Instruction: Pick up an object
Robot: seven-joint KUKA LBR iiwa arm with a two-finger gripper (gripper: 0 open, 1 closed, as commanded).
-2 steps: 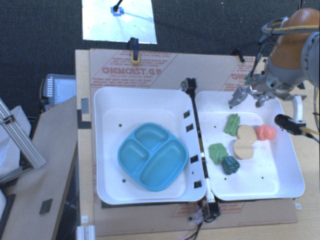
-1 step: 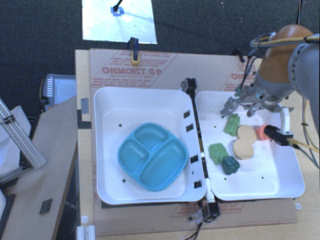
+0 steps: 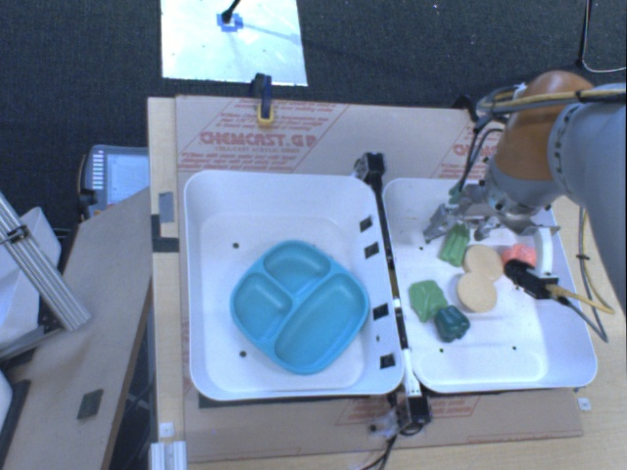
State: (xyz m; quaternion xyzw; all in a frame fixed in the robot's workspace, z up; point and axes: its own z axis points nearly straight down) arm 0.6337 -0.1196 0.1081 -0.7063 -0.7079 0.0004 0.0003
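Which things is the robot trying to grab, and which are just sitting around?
For the job:
claw
light green piece
green block
dark teal block
two tan discs
pink piece

Just lying about:
blue divided plate
yellow clamp

Robotics lab: bench [image 3: 294,130] with twin white bins [image 3: 211,292], aluminium framing [image 3: 39,272].

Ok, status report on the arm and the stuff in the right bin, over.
End effector low in right bin, fingers unclear. Light green piece at its tip, not seen gripped. Tan pieces, green block, teal block crowd alongside.
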